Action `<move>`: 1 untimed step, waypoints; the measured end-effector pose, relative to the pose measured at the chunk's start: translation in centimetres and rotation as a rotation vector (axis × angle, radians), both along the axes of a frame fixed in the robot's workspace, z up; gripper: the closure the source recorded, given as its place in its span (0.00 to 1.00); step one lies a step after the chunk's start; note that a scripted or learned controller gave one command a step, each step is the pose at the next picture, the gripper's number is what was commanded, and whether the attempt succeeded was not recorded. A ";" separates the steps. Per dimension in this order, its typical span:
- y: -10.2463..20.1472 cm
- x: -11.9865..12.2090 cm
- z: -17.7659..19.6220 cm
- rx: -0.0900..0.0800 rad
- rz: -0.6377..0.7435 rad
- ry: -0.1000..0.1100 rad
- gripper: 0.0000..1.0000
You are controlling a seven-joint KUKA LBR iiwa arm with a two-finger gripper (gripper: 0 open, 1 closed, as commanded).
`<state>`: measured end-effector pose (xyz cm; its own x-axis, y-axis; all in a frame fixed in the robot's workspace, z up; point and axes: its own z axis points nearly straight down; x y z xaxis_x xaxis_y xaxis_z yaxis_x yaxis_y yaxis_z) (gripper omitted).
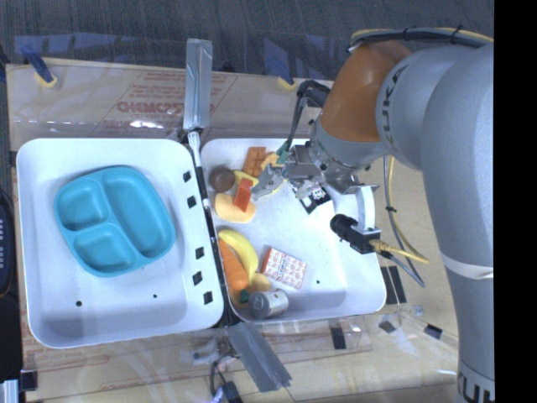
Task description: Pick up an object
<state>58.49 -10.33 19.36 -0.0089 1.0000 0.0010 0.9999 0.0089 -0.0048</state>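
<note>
Grey arm with orange band [369,91] reaches in from 3 o'clock; its gripper [281,175] is low in the right-hand shallow white bin [357,288], over the cluster at that bin's 10–11 o'clock corner.

Fingers' state: cannot tell, as the tips are lost in the clutter below the wrist. Nothing is plainly seen held between them.

Candidate objects, all resting in the right bin:
- small orange-red block [243,195] on a pale yellow wedge [234,210], just beside the gripper at its 8 o'clock
- brown round ball [221,178] at 9 o'clock of the gripper
- orange rectangular piece [254,158] near the bin's top wall
- yellow banana [239,248] and orange carrot [234,267] along the left wall
- patterned red-and-white card box [284,267] mid-bin
- grey metal can [267,303] at 7 o'clock

Left bin [42,309] holds a blue three-compartment plastic tray [115,218].

Judgement: approach done, gripper at the cluster; secure grasp and lift not yet shown.
</note>
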 end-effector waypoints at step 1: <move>0.3 1.8 -10.1 0.001 0.153 0.002 0.00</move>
